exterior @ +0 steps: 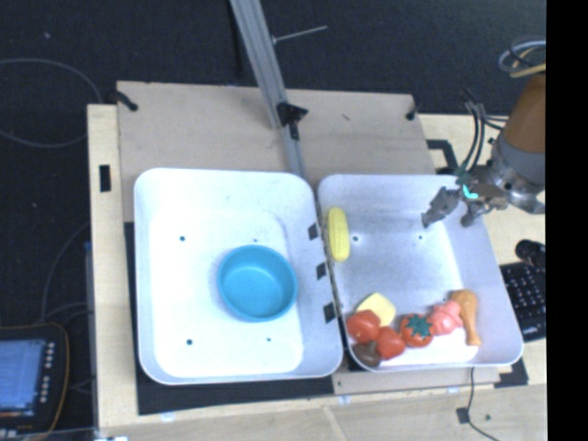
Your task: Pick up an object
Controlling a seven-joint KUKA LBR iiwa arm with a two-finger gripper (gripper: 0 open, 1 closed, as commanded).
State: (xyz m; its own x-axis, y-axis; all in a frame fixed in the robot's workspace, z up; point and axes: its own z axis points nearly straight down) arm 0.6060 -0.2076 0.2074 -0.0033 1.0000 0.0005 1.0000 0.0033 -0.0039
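Looking down through the fixed overhead camera, I see the gripper (457, 208) hanging over the upper right corner of the right bin (404, 246), its two dark fingers spread apart with nothing between them. The grey arm (525, 154) with its orange band comes in from three o'clock.

Everything I could pick sits away from the tool. A yellow corn-shaped piece (337, 233) lies against the right bin's left wall, at about nine o'clock from the gripper and well apart from it. The rest is bunched along the bin's near edge, toward six and seven o'clock from the gripper: a pale yellow wedge (377, 307), a red piece (364, 324) touching it, another red piece (390, 343) just beside that, a tomato with a green top (416, 330), a pink item (446, 318) and an orange drumstick-shaped piece (467, 312) closest to the bin's right wall. The drumstick lies almost straight down at six o'clock from the gripper, with bare white bin floor between them.

Over in the left bin (165, 209), a blue bowl (257, 283) stands upright near the middle, far off at about eight o'clock from the tool.
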